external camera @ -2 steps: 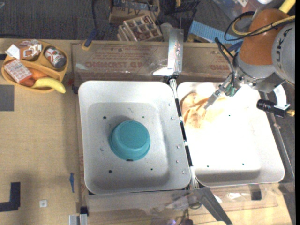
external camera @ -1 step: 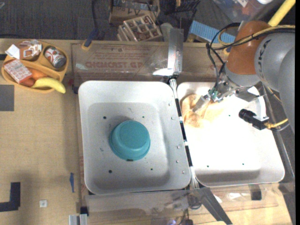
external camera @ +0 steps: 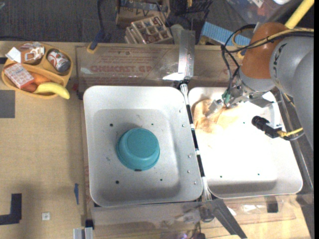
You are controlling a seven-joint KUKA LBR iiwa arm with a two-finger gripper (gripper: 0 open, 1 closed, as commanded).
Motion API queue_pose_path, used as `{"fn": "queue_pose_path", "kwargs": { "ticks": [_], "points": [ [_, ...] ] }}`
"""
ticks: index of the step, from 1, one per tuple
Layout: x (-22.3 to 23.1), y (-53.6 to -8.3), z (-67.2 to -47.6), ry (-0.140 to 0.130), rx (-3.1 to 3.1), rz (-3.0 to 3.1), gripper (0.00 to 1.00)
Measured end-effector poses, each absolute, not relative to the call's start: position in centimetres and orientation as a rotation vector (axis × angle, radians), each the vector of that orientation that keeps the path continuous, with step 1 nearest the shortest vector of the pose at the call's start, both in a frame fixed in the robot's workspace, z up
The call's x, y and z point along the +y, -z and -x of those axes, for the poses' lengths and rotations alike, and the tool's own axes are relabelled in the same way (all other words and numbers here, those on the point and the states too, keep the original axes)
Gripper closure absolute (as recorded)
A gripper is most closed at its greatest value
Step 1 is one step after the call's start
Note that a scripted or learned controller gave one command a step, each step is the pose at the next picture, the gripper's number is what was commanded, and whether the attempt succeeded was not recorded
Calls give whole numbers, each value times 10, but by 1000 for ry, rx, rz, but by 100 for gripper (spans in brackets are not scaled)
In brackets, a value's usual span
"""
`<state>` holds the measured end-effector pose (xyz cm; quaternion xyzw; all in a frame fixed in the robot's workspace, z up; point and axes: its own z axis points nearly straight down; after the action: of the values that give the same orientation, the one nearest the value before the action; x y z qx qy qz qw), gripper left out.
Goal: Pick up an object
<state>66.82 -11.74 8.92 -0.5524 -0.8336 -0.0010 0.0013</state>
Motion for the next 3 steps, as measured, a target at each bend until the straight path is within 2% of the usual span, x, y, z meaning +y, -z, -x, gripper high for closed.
{"fn": "queue_pose_path", "kwargs": {
  "ticks": [1,2,3],
  "points": [
    [-118,-89,-668,3,-2616,1735,0],
    [-118,-102,-671,8,-2630,1738,100],
    [-72,-204,-667,1,-2624,1733,100]
  ]
}}
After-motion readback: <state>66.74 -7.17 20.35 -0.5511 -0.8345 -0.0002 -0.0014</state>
